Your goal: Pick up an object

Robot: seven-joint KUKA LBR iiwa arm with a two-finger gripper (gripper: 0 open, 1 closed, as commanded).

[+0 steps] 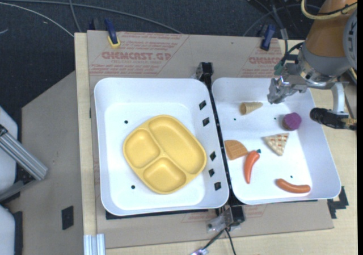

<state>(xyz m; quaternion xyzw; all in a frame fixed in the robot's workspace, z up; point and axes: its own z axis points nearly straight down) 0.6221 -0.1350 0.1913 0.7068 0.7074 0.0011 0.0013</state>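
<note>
In the right bin (323, 151) lie several toy foods: a pale cone (250, 108) near the back, a purple ball (292, 121), a tan wedge (277, 144), an orange-brown slice (235, 149), a red chili pepper (251, 166) and an orange sausage (293, 186) at the front. My gripper (276, 95) hangs at the bin's back, just right of and above the cone. I see nothing held in it.
The left bin (108, 134) holds a yellow divided plate (164, 153). A black clip strip (211, 129) runs between the two bins. Blue clamps (112, 33) sit at the cardboard's back edge.
</note>
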